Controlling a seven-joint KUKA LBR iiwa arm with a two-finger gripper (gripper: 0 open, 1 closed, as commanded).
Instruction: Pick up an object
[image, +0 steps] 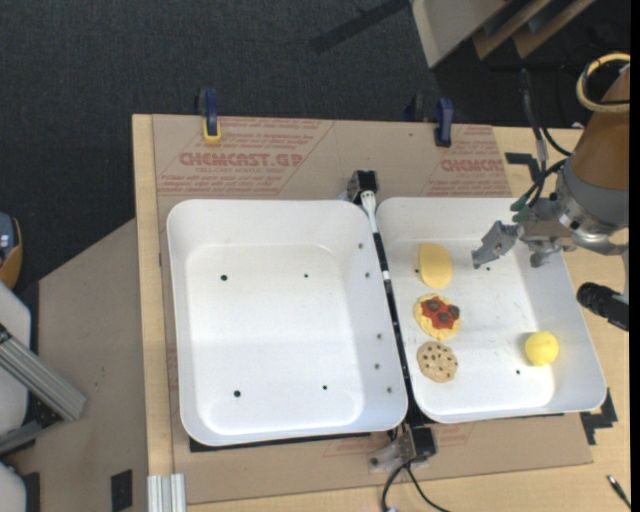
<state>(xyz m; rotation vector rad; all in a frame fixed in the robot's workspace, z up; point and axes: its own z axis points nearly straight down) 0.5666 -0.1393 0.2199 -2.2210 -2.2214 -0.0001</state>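
Four items lie in the right bin — the gripper hovers above its far end, fingers apart, nothing between them.

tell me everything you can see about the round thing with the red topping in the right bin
The small pizza-like disc lies flat on the floor of the right bin, near its left wall. It has a tan, crust-like rim and a red top with darker spots, and looks like a plastic toy. The yellow piece sits just behind it and the chip-dotted cookie just in front; both are close, and I cannot tell if they touch it. The end effector is well off, up and to the right.
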